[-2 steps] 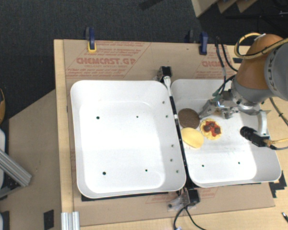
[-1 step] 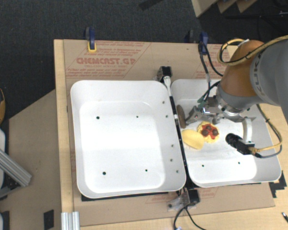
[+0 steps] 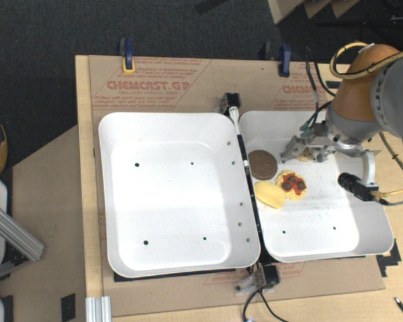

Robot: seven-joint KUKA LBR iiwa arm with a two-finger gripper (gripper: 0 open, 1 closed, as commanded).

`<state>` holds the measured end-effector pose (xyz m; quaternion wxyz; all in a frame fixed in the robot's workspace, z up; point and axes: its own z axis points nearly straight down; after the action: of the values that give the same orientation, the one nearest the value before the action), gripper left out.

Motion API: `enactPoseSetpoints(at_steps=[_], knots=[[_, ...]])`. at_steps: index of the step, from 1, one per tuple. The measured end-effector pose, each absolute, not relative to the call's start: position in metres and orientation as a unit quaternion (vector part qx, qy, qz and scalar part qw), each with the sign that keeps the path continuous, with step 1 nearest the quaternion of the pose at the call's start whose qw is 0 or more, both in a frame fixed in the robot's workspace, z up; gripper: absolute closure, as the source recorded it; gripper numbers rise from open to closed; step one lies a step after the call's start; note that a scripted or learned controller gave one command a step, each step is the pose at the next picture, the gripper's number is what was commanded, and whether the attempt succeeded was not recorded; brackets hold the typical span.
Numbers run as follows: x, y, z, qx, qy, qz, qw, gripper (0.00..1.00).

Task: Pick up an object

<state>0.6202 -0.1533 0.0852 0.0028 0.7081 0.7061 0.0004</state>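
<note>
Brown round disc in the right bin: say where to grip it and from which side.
Grip the brown disc across its rim, coming straight down from above. It lies flat against the bin's left wall, with the yellow piece near its lower edge; the right side is free.

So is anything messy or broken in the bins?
Nothing looks spilled or broken. A brown round piece, a yellow piece and a small red-topped piece huddle by the right bin's left wall. The gripper hangs just behind them.

one fixed camera is looking down at a slant from above the bench (image 3: pixel 87 180) — taking in both bins (image 3: pixel 174 193) whole.
</note>
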Motion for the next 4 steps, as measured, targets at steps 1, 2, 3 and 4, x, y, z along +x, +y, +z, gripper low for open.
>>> enactPoseSetpoints(at_steps=[1,2,3,4], knots=[[0.570,-0.122,0.084,0.707,0.707,-0.0011,-0.003,0.00],[0.576,-0.123,0.099,0.707,0.707,0.0030,0.004,1.00],[0.619,-0.052,0.191,0.704,0.710,0.0052,0.004,1.00],[0.601,0.066,0.324,0.702,0.713,0.0089,0.004,1.00]])
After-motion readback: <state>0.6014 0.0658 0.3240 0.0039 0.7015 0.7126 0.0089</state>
